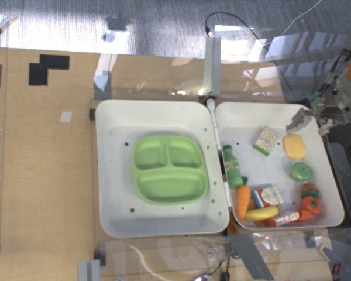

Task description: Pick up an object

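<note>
While the gripper (298, 120) hangs, fingers apart, just beyond the yellow lemon (294, 146), drop straight down before closing.

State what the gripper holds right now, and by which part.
Nothing is held. The gripper hangs above the right bin, just up-left of the yellow lemon-like piece, with nothing between its fingers.

arm (346, 92): cut by right edge | gripper (298, 120): fingers too blurred
</note>
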{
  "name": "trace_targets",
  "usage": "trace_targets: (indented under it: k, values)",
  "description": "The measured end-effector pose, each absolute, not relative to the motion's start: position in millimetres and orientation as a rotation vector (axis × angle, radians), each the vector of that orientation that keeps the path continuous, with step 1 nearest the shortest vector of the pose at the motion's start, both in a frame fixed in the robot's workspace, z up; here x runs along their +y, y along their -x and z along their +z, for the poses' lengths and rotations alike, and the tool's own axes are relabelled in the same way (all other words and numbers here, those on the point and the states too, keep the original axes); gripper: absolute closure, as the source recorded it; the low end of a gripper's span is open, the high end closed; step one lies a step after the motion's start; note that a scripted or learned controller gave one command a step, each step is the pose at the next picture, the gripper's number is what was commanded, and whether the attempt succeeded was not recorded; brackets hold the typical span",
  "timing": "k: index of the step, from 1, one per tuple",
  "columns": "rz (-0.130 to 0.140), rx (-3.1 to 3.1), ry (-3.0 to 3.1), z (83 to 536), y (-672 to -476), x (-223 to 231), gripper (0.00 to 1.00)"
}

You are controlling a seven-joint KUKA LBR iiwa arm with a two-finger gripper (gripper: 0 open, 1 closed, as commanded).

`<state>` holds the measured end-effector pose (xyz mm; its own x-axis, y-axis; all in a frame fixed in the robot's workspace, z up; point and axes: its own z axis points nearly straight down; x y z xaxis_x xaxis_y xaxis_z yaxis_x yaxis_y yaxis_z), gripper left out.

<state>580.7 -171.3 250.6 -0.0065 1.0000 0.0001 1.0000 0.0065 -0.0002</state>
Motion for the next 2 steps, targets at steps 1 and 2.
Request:
trace_targets:
  k: [1,2]
  values:
    - [-0.001,-2.044,2.384,197.2,-610.1,-145.6,0.0]
    - [-0.005,-2.069,2.367,95.4,-633.5,-170.1,0.0]
